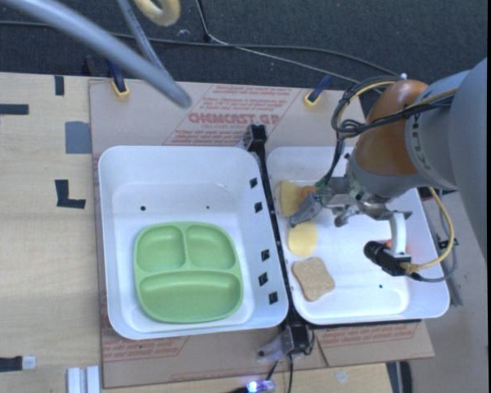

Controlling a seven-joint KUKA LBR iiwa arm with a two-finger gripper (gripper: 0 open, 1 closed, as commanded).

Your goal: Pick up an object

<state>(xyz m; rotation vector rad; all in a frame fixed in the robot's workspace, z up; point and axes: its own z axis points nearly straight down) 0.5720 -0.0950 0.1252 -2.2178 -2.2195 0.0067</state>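
A grey robot arm point(442, 129) with an orange band point(393, 129) reaches in from three o'clock over the right bin point(421, 305), its gripper point(311, 207) hanging low above the bin's upper-left part. The fingers point(304, 211) point toward nine o'clock and appear slightly parted, though from here the gap is hard to judge; nothing shows between them. Just beside the fingertips, at about ten o'clock of them, lies a pale yellow wedge point(290, 195), close enough that it may be touching. Just below the fingertips, at six o'clock, sits a round yellow piece point(303, 238) on the bin floor. Farther toward six o'clock, near the bin's lower-left corner, rests a tan slice of toy bread point(313, 278), tilted and apart from the round piece. The left bin point(114, 187) holds a green divided plate point(188, 271) lying flat toward its six o'clock side, with three compartments. Both bins sit on a brown cardboard sheet point(229, 113) printed in red letters, itself on a light wooden bench point(33, 244). Black and yellow cables point(430, 256) loop off the wrist toward four o'clock.
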